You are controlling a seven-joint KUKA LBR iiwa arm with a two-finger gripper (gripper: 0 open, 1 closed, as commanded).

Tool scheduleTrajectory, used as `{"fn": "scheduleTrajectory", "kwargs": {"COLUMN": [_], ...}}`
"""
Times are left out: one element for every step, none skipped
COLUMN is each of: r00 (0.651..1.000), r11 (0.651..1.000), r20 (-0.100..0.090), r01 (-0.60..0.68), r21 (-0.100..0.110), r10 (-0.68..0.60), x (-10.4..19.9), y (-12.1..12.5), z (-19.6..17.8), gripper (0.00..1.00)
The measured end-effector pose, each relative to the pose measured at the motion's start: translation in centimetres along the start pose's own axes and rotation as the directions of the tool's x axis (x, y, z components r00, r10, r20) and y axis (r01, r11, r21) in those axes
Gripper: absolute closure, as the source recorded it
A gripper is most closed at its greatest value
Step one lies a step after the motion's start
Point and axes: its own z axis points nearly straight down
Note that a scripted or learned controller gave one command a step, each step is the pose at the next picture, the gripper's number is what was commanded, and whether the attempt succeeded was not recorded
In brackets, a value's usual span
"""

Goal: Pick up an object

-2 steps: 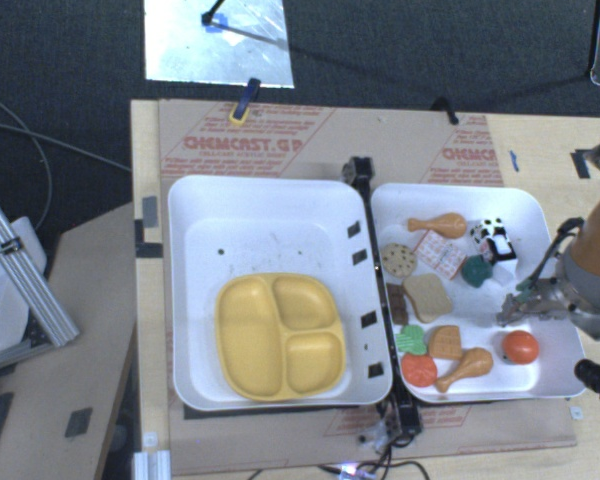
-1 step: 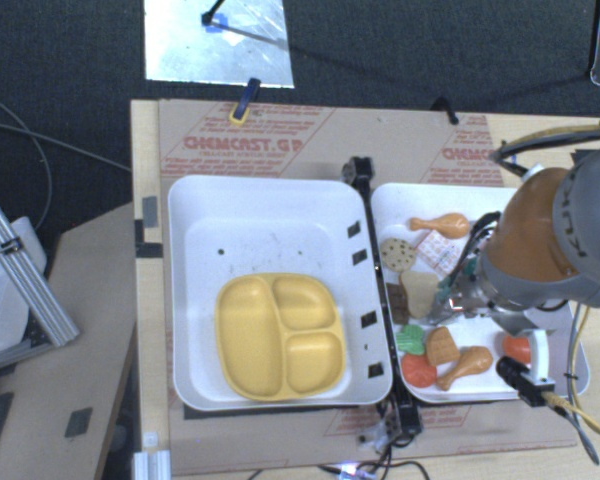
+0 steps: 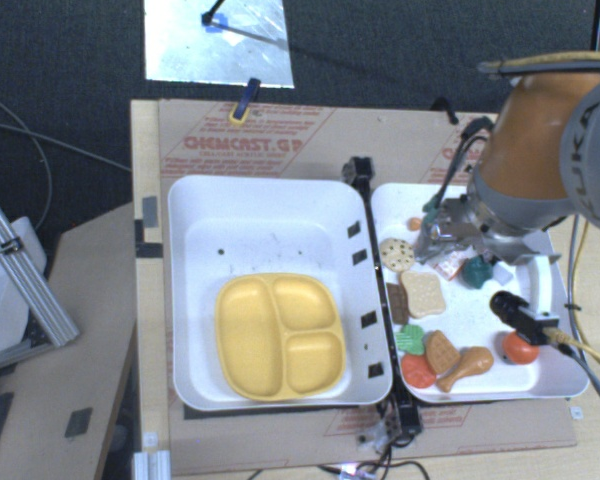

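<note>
The right bin holds several toy foods. A round cookie and a bread slice lie near its left wall. A teal piece and a small orange ball are there too. Along the front lie a green piece, a red slice, a drumstick and a red-orange tomato. My gripper hangs low over the bin's back half, just right of the cookie and above a pale packet. The arm hides what lies under it.
A yellow divided plate sits in the left bin, toward its front. A black clip bar runs between the two bins. Cardboard underlies both bins, and a metal frame stands at the far left.
</note>
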Motion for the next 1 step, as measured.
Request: {"fn": "scheduleTrajectory", "kwargs": {"r00": [1.000], "r11": [1.000], "r20": [0.004], "r01": [-0.017], "r21": [0.025], "r10": [0.017], "x": [-2.15], "y": [-2.88], "z": [6.81], "gripper": [1.00]}}
